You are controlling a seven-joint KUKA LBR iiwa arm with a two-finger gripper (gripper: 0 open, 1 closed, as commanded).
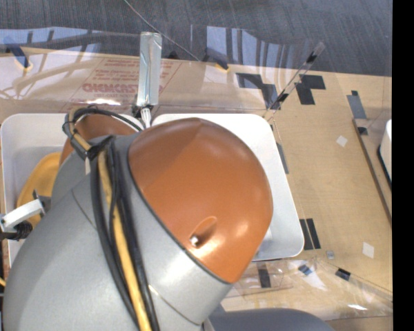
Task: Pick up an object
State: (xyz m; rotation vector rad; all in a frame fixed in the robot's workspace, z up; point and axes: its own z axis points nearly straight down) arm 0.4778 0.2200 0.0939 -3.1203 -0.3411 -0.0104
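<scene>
The arm loomed over both white bins, its orange band blocking the contents. A yellow object peeked out in the left bin. Whether anything was grasped, I couldn't tell; no pickup confirmed yet.

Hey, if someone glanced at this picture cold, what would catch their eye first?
The arm's big orange dome fills the middle, its grey body and black cables dropping to the lower left. Around it peek the white bins, with something yellow at the left.
</scene>
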